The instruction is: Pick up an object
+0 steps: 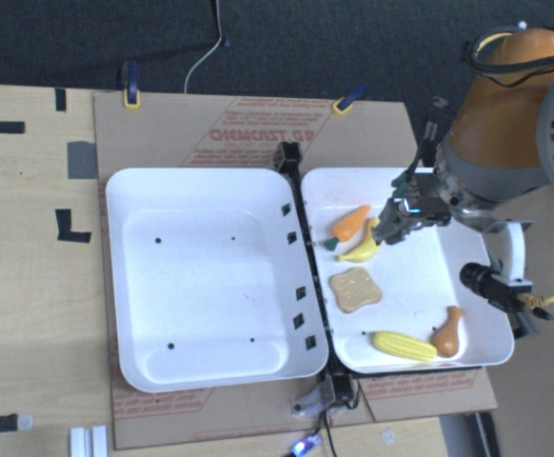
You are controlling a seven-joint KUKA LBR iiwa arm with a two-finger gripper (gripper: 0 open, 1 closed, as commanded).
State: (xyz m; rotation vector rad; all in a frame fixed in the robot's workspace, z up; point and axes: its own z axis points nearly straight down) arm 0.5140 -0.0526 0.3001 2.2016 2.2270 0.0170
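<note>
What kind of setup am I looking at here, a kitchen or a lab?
Likely a lab test bench: two white bins clamped on cardboard, toy food like a carrot and corn, and tape marks on the bench.

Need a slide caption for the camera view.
Grey KUKA gripper hovers by yellow toy banana and orange toy carrot in right white bin.

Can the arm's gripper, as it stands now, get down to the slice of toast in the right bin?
Probably yes. The toast lies flat with bare bin floor around it, apart from the banana and corn. The gripper hangs just above and right of it, nothing between them.
</note>
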